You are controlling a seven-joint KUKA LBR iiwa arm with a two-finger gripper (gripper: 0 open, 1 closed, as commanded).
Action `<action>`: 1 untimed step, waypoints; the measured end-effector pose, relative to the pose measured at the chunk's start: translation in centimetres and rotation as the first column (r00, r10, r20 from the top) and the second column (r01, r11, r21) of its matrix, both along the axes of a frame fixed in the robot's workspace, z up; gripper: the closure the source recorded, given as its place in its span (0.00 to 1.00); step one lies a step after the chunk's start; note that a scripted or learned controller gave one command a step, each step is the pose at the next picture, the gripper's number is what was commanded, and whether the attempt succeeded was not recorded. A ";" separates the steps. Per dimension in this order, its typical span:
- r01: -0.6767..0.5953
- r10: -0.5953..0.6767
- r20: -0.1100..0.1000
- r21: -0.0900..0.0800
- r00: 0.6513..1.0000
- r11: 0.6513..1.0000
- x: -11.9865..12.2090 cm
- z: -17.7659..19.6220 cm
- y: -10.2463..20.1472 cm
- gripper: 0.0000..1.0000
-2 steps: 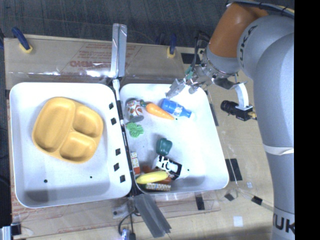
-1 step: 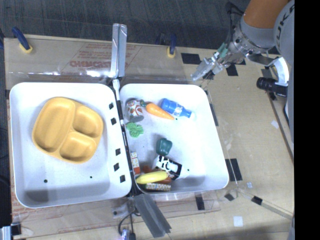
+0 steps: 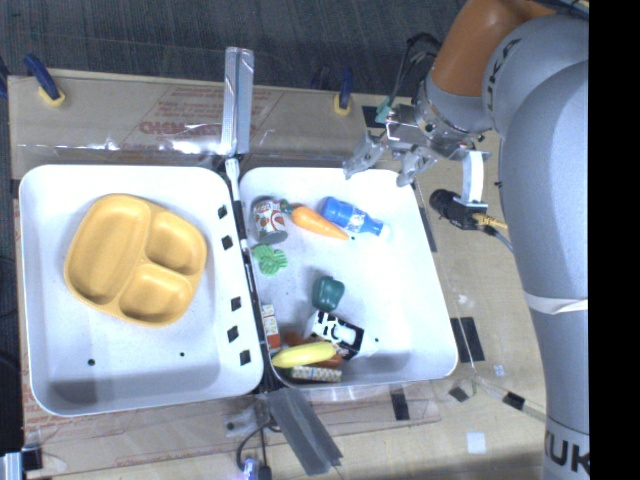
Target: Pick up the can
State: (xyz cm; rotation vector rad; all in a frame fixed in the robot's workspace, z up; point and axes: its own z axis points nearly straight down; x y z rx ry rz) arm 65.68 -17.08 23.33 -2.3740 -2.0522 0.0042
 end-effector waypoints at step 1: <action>0.088 -0.088 0.000 0.000 0.996 0.996 0.0 -10.8 5.1 0.00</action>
